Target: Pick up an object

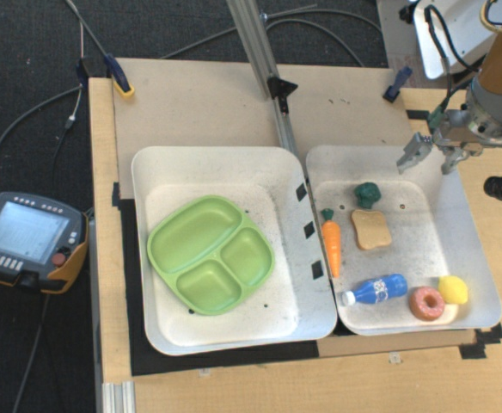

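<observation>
Camera view: nothing has been lifted yet, as the hand (pixel 430 153) is seen spread and unloaded above the right white bin's (pixel 483 256) far rim, the dark green broccoli-like toy (pixel 368 194) lying near it.

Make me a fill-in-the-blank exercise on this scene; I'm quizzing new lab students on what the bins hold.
1. The divided plate in the left bin is ____ in colour.
2. The carrot lies along the right bin's ____ edge.
3. Beside the lemon lies a pink ____.
4. The gripper hovers with ____ between its fingers.

Missing words: green; left; doughnut; nothing
</observation>
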Robot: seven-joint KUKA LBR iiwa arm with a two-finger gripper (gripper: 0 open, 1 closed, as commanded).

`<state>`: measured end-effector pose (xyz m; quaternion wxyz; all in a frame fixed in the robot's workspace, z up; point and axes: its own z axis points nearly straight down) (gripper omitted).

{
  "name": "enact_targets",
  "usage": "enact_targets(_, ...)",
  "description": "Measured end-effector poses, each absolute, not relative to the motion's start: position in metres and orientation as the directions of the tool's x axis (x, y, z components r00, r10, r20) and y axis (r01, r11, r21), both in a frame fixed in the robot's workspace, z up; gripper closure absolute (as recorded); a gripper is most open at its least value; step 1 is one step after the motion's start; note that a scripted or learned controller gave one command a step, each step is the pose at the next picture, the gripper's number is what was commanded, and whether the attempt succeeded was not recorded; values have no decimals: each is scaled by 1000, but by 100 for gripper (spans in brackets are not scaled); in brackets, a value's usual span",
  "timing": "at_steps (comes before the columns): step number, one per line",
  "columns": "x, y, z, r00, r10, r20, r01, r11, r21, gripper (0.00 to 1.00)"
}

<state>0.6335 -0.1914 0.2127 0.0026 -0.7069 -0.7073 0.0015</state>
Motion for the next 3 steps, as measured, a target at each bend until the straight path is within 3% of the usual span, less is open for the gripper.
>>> enact_targets(1,629,-185,152,-1,1000,2,1000,1,-6,0)
enact_targets(2,635,-176,117,-2,1000,2,1000,2,11,0)
enact_targets(3,638,-176,132,-4,1000,-1,1000,4,23,100)
